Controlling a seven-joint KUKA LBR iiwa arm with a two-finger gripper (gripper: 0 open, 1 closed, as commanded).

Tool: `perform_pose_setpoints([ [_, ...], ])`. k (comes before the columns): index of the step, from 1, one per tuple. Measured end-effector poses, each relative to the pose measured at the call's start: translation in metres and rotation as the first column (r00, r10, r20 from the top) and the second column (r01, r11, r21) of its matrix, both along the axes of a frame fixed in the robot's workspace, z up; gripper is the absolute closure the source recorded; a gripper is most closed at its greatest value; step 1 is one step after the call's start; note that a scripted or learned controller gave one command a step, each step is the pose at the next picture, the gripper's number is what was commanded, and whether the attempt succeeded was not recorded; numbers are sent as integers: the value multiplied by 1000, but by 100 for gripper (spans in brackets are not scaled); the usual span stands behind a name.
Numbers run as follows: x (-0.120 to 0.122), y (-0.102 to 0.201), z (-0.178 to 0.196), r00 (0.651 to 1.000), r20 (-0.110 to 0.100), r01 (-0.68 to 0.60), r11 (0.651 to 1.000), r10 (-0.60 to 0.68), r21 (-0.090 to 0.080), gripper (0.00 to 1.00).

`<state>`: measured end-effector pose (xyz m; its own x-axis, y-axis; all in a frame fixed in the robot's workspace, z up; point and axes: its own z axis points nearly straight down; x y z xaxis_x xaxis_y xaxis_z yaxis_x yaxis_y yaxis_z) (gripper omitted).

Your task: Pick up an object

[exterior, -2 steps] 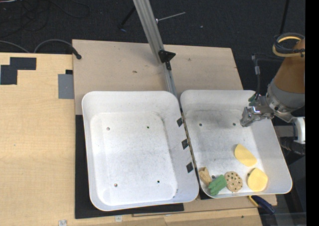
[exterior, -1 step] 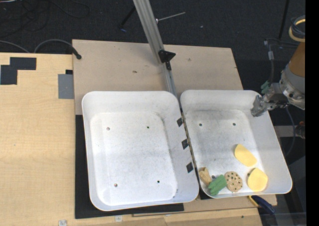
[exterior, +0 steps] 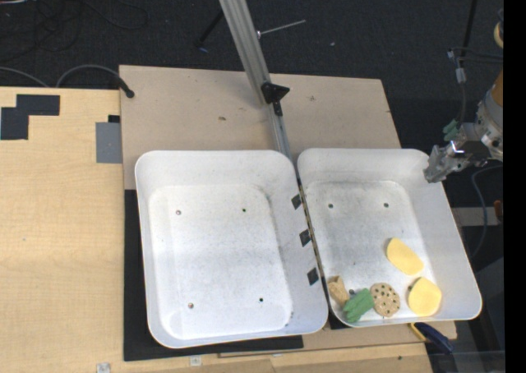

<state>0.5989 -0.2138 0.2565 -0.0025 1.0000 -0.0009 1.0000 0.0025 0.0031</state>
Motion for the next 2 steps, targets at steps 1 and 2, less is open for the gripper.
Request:
perform_pose_setpoints([
  [1, -7, 47, 5, 1000, -5, -2, 1000, 2, 3, 100],
  [2, -22, 102, -10, 1000, -8, -1, 1000, 1, 4, 100],
])
